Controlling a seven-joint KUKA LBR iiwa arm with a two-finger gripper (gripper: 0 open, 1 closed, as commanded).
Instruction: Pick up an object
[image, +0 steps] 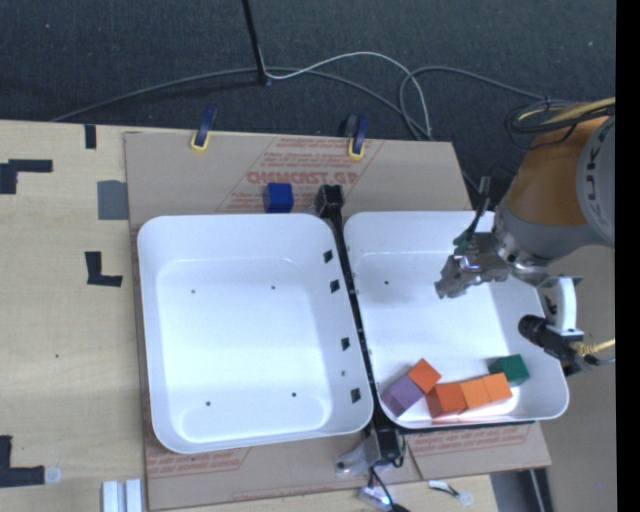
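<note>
So the arm (560, 190) comes in from the right side of the scene, grey body with that orange band sitting just above the wrist. The wrist angles down and toward the left, and the gripper (455, 280) hangs at the end of it, pointing left and a bit downward. The gripper's small metal end is too blurry to make out in detail. Nothing can be seen held at its tip.
</note>
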